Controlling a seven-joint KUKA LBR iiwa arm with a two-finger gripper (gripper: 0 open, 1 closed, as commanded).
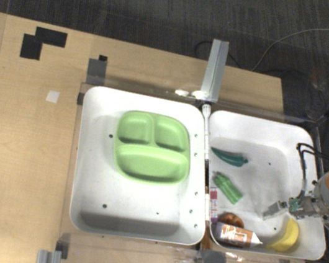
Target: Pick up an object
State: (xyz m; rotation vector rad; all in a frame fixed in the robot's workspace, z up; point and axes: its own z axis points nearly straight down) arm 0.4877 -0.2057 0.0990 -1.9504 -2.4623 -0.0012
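Your nearest target, the yellow banana (285, 236), lies in the right bin (278, 132) at its front right corner, just below the jaws (284, 207); you cannot tell whether they are spread or pressed together. Beside it sit a brown packaged item (234, 229), a green bottle (227, 188) and a teal pepper (230, 157). The left bin (95, 147) holds a green divided plate (152, 146).

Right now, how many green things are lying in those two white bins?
3. A green divided tray sits in the left bin. In the right bin, a dark green pepper-like item lies above a lighter green bottle. Others could be hidden beneath the arm.
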